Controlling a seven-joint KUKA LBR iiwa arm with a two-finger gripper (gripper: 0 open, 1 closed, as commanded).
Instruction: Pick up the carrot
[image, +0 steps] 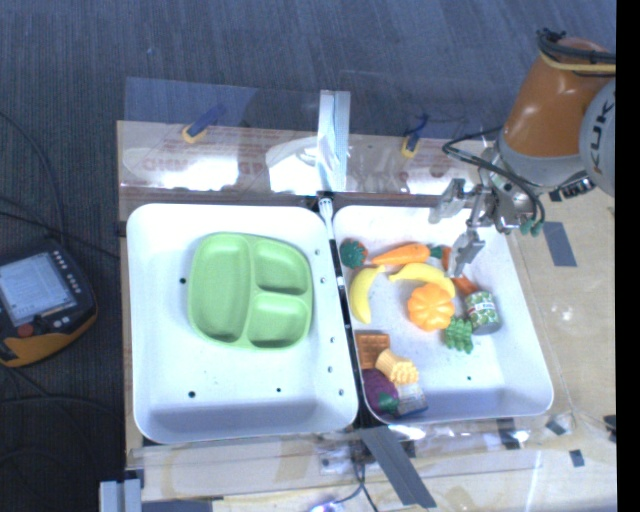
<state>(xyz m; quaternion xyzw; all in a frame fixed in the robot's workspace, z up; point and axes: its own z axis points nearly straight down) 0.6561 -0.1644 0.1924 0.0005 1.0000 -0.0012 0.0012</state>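
The grey arm reaches in from the right, its end effector angled downward.

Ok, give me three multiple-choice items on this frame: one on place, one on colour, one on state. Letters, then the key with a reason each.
1. Where does the carrot lie?
A. on the green tray
B. in the right bin, near its far wall
C. on the floor

2. What colour is the divided tray in the left bin?
A. green
B. red
C. blue

3. What is the state of the carrot?
A. lifted clear of the bin
B. lying in the bin among the other toy food
C. resting in the tray

Key: 1 B, it sits in the right bin above the banana. 2 A, the tray is plainly green. 3 B, it lies flat, with the claw beside it.
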